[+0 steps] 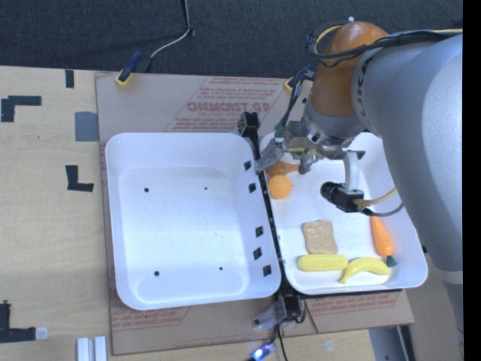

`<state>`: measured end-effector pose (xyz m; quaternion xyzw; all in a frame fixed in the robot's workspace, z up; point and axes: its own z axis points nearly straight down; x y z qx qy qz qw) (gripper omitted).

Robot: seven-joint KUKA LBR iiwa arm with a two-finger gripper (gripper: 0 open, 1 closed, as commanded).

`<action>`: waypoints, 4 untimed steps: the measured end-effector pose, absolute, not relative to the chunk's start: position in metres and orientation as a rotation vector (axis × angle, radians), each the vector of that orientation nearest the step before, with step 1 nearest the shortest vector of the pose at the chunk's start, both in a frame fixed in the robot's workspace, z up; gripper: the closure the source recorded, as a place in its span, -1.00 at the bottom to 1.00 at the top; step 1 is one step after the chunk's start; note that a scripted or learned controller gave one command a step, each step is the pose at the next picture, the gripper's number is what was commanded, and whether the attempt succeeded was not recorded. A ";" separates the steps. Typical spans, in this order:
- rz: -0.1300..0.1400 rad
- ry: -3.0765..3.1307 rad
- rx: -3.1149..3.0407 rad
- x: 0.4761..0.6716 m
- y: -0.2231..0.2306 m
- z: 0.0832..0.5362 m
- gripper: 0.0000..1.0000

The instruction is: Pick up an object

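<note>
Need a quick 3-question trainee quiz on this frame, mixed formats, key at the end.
1. True or false: the orange ball lies in the left bin.
2. Which item lies nearest the right bin's front edge? A) cracker B) banana C) orange ball
3. Fill in: the carrot lies on the ___ side of the right bin.

Key: 1 false, it sits in the right bin beside the divider, near the gripper. 2 B. 3 right.

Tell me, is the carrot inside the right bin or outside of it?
Inside. The carrot lies flat on the floor of the right bin, near its right wall, beside the banana.
</note>
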<state>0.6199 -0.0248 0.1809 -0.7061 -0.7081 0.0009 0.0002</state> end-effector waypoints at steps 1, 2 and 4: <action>-0.001 -2.227 -2.217 0.671 0.003 0.213 -1.00; -0.001 -2.226 -2.218 0.662 0.027 0.276 -1.00; -0.004 -2.234 -2.208 0.592 0.151 0.459 -1.00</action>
